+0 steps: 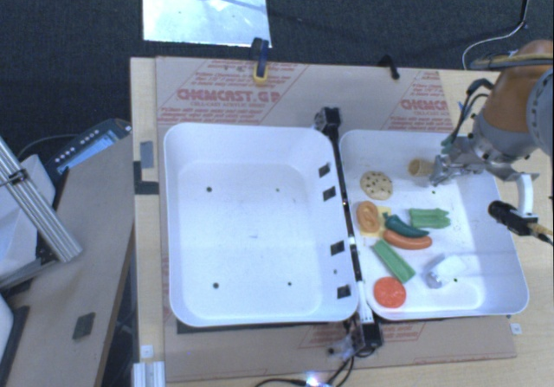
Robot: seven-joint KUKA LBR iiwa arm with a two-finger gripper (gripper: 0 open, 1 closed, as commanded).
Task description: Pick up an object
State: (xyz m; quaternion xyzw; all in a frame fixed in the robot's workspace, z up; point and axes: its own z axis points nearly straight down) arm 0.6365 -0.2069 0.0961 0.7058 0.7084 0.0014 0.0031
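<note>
The right bin [498,290] holds several toy foods. A small tan piece [419,167] lies near its back wall, and my gripper [440,172] hangs just to the right of it, close to touching. Farther left sits a speckled cookie [376,183], with an orange slice [369,216] below it. In the middle lie a green leafy piece [430,218], a dark green piece [400,225] and an orange sausage [409,241]. Toward the front are a green stick [394,261], a red tomato [389,293] and a white-grey piece [444,270].
The left bin [186,290] stands beside the right one, with a black clipped divider [342,203] between them. The arm's orange band [511,91] rises at the right edge. A black part [511,216] juts over the right bin's right side.
</note>
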